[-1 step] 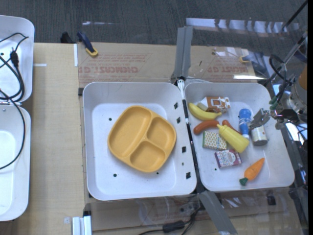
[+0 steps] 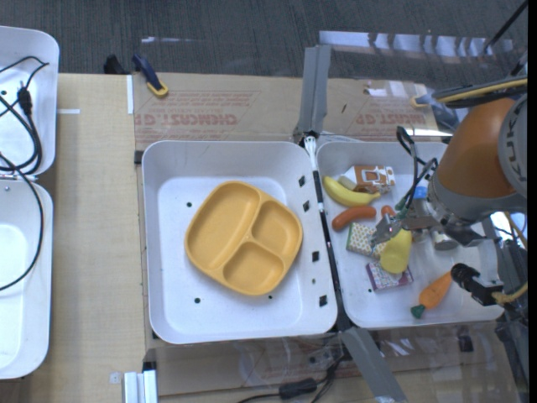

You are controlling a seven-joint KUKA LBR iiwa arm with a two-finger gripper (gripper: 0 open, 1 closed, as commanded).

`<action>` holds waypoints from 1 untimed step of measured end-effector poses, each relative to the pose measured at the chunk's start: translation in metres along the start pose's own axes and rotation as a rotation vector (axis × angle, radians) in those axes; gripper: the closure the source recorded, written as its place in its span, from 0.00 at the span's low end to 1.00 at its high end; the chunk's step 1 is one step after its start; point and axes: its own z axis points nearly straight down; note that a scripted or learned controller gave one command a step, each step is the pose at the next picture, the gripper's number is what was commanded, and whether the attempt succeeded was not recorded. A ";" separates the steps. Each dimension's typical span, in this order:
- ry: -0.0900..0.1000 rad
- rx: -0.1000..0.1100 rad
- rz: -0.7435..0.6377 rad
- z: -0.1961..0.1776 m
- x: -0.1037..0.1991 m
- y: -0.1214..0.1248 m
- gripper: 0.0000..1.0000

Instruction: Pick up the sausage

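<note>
Just left of gripper (image 2: 391, 229), sausage (image 2: 353, 217).

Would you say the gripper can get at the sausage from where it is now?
Probably yes. The sausage lies bare on the right bin floor with nothing on top of it, and the gripper is just to its right. The banana lies close behind it, which may crowd a finger.

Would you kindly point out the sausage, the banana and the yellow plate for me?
sausage (image 2: 354, 217), camera view, middle of its red body.
banana (image 2: 346, 193), camera view, middle of its curve.
yellow plate (image 2: 192, 233), camera view, left rim.
</note>
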 end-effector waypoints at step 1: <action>-0.001 -0.003 -0.214 -0.017 -0.041 -0.020 0.00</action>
